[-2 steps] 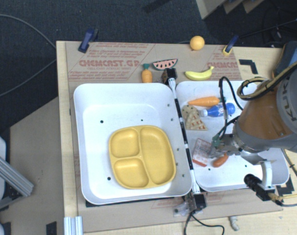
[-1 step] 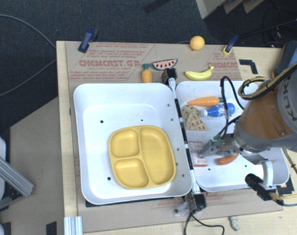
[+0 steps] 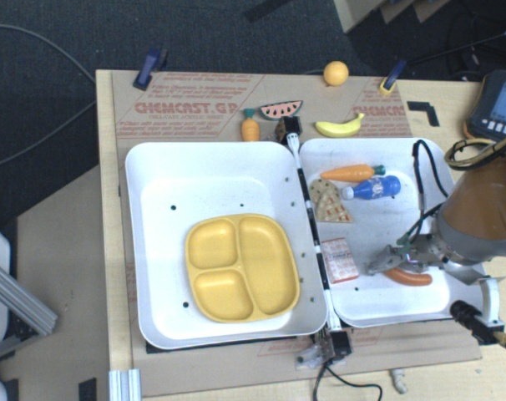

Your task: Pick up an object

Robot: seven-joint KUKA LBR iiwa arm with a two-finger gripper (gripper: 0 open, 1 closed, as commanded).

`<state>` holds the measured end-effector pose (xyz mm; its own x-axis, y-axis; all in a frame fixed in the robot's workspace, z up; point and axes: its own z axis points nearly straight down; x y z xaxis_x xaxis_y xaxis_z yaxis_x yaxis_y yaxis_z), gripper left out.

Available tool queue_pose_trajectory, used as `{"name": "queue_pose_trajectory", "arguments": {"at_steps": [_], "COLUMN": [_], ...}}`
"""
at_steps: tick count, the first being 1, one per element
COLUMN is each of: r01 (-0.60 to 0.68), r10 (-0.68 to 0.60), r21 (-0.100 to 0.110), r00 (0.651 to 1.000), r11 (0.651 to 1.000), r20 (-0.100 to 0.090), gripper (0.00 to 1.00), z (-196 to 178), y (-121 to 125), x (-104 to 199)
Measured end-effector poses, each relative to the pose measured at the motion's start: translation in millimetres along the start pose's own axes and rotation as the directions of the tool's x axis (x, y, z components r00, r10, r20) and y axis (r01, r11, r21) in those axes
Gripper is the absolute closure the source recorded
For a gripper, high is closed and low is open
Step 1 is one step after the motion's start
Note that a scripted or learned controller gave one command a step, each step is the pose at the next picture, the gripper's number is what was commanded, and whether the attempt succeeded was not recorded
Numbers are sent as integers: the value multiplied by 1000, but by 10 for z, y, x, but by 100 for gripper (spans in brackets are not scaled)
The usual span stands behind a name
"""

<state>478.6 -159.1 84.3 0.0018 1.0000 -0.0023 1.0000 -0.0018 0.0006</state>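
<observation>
My gripper [image 3: 389, 262] is low in the right bin [image 3: 420, 159], near its front right corner. A red sausage [image 3: 413, 278] lies on the bin floor just beneath and to the right of it, touching or nearly touching. Further back in the same bin lie an orange carrot [image 3: 349, 173], a blue bottle [image 3: 375, 188] and a brown waffle piece [image 3: 330, 200]. A pink printed box [image 3: 339, 260] rests by the bin's left wall. The arm's grey wrist hides part of the bin's right side.
The left bin [image 3: 153, 224] holds a yellow divided plate [image 3: 240, 267]. Behind the bins on the bench sit a banana [image 3: 340, 126], a watermelon slice [image 3: 281, 109], a small orange toy [image 3: 250, 129] and an orange ball [image 3: 336, 73]. A black cable [image 3: 422, 174] loops over the right bin.
</observation>
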Motion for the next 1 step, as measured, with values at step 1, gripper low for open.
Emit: {"name": "queue_pose_trajectory", "arguments": {"at_steps": [1], "r01": [1], "r10": [-1], "r21": [-1], "r00": [1000], "r11": [1000], "r20": [-1], "gripper": [0], "z": [-9], "y": [480], "x": [-506]}}
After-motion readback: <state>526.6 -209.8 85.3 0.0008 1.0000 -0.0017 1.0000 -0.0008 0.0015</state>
